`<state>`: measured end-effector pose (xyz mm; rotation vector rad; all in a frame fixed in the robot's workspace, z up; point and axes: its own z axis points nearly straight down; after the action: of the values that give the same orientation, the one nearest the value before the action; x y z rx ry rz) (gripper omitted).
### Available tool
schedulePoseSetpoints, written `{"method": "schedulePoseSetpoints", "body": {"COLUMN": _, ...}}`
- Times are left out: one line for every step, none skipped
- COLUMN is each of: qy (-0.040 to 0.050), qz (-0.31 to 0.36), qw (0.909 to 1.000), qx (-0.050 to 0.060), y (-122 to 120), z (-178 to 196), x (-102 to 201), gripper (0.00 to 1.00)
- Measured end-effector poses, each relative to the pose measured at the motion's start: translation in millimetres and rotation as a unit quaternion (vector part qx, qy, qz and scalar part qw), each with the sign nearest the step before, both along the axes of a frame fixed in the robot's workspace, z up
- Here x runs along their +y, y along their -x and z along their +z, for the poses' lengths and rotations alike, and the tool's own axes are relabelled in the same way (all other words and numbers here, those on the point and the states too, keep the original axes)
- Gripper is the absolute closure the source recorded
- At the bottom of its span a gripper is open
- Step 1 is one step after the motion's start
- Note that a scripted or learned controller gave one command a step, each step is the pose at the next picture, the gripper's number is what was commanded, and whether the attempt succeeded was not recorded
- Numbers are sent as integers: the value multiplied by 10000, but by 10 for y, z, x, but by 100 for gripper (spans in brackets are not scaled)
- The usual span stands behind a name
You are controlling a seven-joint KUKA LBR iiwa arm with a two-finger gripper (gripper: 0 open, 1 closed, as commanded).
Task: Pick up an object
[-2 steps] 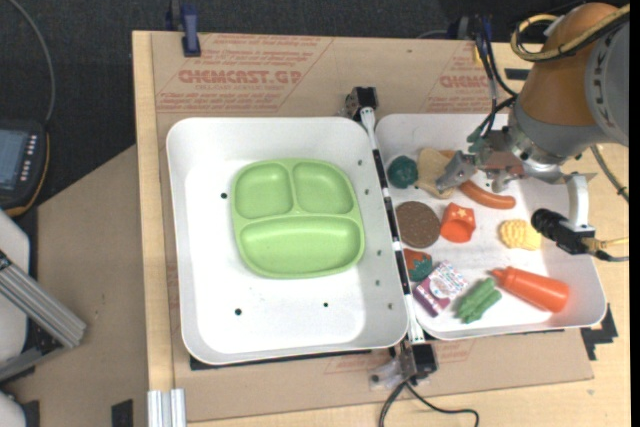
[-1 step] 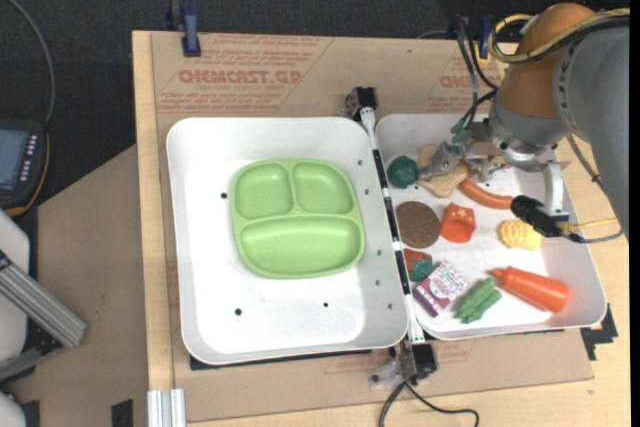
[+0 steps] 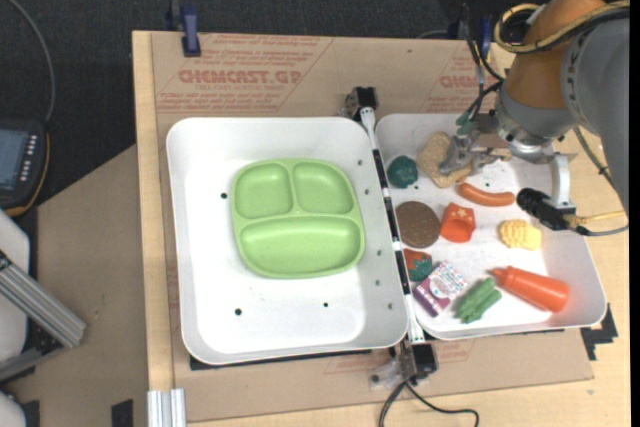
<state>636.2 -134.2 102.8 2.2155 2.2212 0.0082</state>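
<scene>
Camera view: the left bin (image 3: 200, 245) holds a green divided plate (image 3: 297, 218). In the right bin (image 3: 590, 290), the gripper (image 3: 462, 160) hangs at twelve o'clock, its opening unclear, above a sausage (image 3: 485, 194); toys crowd six o'clock.

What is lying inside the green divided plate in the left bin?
The green divided plate shows only bare green plastic in all three compartments. It sits on the floor of the left bin; the floor directly under it is covered, so that cannot be seen.
</scene>
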Motion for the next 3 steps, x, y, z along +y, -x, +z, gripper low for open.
{"method": "schedulePoseSetpoints", "body": {"qy": -7, "qz": -6, "qw": 10000, "qx": 41, "y": 484, "z": 668, "x": 261, "gripper": 100}}
{"method": "schedulePoseSetpoints", "body": {"qy": 6, "qz": -47, "qw": 10000, "qx": 55, "y": 730, "z": 267, "x": -659, "gripper": 100}}
{"method": "schedulePoseSetpoints", "body": {"qy": 16, "qz": 4, "qw": 10000, "qx": -1, "y": 239, "z": 579, "x": -477, "gripper": 100}}
